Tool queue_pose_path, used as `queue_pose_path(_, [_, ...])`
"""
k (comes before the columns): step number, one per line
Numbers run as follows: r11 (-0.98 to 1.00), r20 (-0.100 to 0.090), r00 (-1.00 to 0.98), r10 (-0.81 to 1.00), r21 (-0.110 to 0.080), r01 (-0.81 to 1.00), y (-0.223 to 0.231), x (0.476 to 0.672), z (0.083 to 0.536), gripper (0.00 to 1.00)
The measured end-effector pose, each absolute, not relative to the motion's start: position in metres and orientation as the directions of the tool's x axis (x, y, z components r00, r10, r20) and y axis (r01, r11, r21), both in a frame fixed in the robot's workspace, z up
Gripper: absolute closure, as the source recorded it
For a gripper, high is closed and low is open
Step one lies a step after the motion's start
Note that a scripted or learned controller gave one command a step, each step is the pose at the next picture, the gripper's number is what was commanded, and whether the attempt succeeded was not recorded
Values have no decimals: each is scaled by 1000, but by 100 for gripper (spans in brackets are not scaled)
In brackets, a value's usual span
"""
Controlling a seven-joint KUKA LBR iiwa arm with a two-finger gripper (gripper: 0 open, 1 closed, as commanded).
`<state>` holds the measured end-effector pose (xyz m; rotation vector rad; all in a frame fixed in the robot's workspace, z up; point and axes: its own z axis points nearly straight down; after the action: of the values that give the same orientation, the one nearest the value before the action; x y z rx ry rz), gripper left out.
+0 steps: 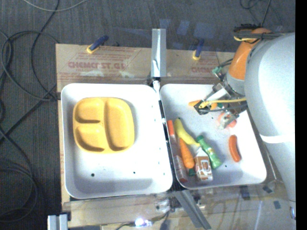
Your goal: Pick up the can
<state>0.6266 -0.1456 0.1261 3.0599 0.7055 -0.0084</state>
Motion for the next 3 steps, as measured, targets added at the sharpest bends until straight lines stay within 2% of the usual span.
queue_pose_path(1, [-904, -10, 904, 427, -3, 427, -138, 652, 90, 0])
queue_pose_path(2, [-781, -5, 781, 625, -1, 625, -131, 640, 128, 0])
queue_pose_path(3, [-876, 10, 876, 483, 6, 483, -129, 505, 91, 0])
